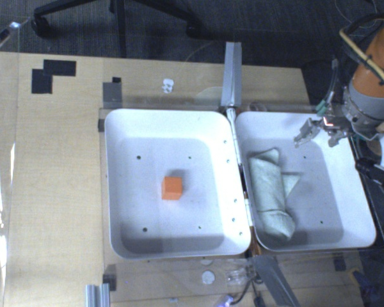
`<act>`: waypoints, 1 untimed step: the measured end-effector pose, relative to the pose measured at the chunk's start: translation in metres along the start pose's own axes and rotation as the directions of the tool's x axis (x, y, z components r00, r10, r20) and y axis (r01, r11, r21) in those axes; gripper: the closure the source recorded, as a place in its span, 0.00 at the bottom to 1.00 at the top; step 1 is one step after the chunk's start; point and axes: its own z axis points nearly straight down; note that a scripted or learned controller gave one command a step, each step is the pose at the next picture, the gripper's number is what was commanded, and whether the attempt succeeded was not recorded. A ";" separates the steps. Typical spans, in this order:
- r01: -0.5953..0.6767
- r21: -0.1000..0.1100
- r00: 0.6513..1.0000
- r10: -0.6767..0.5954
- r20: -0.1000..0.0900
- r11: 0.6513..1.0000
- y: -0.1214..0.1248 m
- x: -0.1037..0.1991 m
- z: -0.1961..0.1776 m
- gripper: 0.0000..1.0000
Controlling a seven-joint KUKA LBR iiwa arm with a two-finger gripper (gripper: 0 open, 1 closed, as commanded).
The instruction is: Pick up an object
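Over the right bin's [365,229] far corner, the gripper [321,130] hovers with jaws apart, nothing between them. The rolled grey cloth [270,194] lies below it, the orange block [172,188] in the neighbouring bin [121,171]. Nothing's picked up yet; the whole grab remains.

You've got the gripper [320,132] over the right bin's [345,235] upper right corner, nothing between its fingers. Rolled grey cloth [269,194] lies in that bin's left half. Orange cube [172,188] sits mid left bin [125,171].
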 end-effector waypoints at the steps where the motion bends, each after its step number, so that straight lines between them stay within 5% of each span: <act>1: 0.021 -0.006 1.000 -0.021 0.002 1.000 0.050 -0.014 0.133 0.00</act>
